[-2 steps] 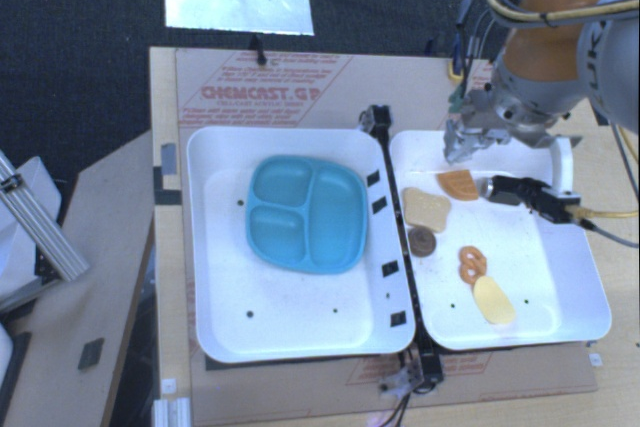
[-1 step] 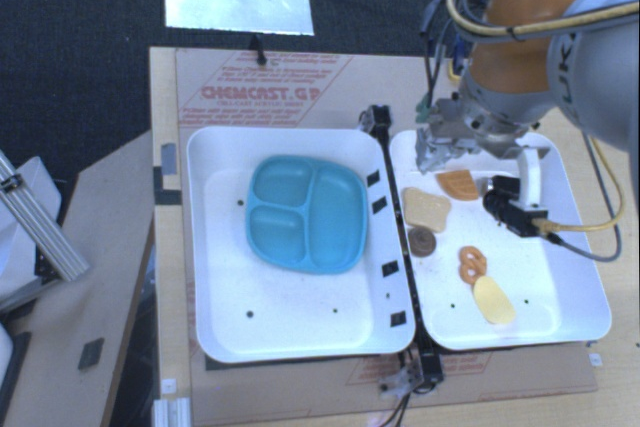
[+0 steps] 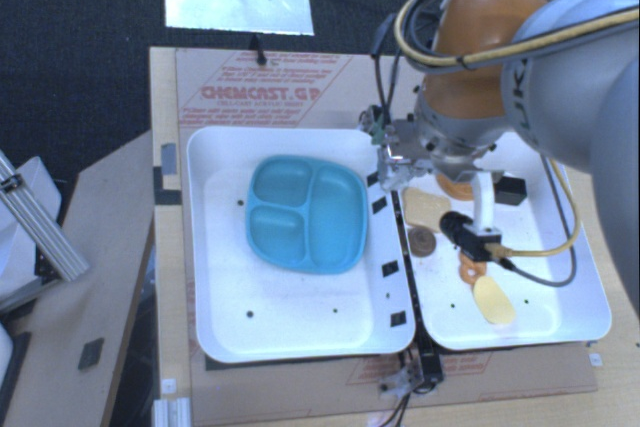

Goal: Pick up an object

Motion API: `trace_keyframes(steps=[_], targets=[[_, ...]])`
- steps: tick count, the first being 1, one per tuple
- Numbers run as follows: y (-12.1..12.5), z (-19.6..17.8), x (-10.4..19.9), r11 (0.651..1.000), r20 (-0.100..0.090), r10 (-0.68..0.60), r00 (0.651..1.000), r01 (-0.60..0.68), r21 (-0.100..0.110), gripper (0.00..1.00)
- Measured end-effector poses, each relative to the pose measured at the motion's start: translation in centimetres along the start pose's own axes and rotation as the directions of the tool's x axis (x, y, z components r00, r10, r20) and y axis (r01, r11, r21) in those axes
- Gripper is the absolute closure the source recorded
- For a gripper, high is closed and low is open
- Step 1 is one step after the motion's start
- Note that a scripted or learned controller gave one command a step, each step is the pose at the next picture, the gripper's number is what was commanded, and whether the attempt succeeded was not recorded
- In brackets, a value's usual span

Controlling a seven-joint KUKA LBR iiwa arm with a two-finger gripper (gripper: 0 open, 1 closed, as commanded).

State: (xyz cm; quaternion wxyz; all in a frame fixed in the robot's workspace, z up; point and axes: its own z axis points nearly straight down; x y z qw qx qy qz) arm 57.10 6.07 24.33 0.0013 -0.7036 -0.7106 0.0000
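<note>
Right bin: gripper hangs over its 10 o'clock corner; open or closed cannot be told. Beige slab, the likely target, lies just beside it, toward 7 o'clock.

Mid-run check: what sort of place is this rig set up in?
Probably a robotics lab workbench, not a kitchen: the grey arm over white bins, a sheet printed CHEMCAST beneath them, and an aluminium frame rail at the left.
</note>
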Motion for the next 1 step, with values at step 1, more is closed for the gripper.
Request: trace_keyframes(steps=[1], targets=[[-1.35, 0.02, 4.46, 1.0, 0.0, 0.0, 1.0, 0.0, -0.001, 1.0]])
